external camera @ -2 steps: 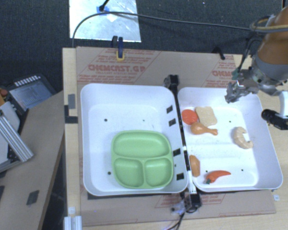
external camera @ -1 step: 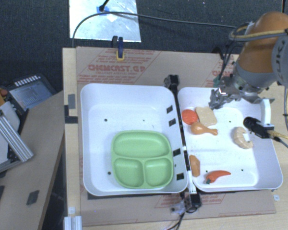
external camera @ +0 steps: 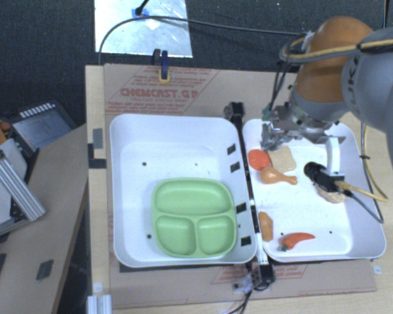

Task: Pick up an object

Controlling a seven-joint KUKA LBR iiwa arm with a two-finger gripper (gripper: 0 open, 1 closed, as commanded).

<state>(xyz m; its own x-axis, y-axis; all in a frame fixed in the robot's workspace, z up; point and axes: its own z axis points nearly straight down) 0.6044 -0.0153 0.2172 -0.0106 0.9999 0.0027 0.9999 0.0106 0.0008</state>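
My gripper point(external camera: 272, 138) hangs low over the back left part of the right bin point(external camera: 363, 231). Just below it lie a red-orange round piece point(external camera: 258, 158) and a beige bread slice point(external camera: 283, 157). A tan drumstick point(external camera: 279, 175) rests in front of those two. Nearer the front of that bin are an orange piece point(external camera: 266, 226) by the left wall and a red chili pepper point(external camera: 297, 239). Nothing shows as lifted off the bin floor.
The left bin point(external camera: 134, 149) holds a green divided plate point(external camera: 193, 216) at its front right. A black divider point(external camera: 243, 175) runs between the two bins. The grey arm with its orange band point(external camera: 334, 51) reaches in from the upper right.
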